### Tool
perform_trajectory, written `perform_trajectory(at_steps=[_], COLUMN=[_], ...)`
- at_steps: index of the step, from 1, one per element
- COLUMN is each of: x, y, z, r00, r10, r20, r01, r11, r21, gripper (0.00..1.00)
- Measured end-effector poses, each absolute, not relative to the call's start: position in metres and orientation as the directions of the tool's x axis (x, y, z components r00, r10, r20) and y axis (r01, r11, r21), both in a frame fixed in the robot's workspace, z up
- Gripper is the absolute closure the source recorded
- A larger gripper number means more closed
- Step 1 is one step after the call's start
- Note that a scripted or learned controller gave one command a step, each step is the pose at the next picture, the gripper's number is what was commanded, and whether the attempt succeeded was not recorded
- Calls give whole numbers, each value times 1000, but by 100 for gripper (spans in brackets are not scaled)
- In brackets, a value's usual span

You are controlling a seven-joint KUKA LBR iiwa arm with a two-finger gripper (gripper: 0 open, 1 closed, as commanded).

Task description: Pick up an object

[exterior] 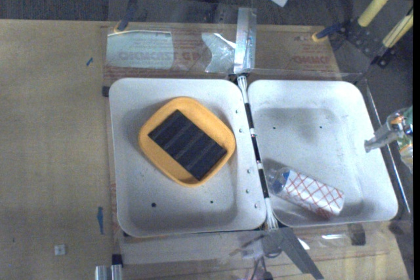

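Packet (308,191), red-checked: right bin (315,98), front. Yellow pad (187,141): left bin (125,108), centre. Gripper (394,131): right edge; finger state can't be told.

Matt white plastic bins (131,108)

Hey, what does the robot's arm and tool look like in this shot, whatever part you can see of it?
At the camera view's right edge, by the right bin, a small part of the tool shows: a pale grey metallic piece tapering leftward to a point, with blurred greenish and orange bits behind it. Too little is visible to tell more.
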State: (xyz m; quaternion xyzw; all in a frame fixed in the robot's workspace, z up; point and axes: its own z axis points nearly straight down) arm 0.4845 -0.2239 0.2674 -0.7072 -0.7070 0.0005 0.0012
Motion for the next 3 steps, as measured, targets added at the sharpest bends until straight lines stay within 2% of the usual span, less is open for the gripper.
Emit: perform_trajectory(at_steps=[1,2,3], x=[479,478,553], y=[-170,-172,-137], z=[105,114,193], r00=[-91,-86,-69], r10=[996,996,998], r20=[0,-2,-1], r01=[996,996,998], r11=[91,86,69], r21=[0,1,0], gripper=[0,100,100])
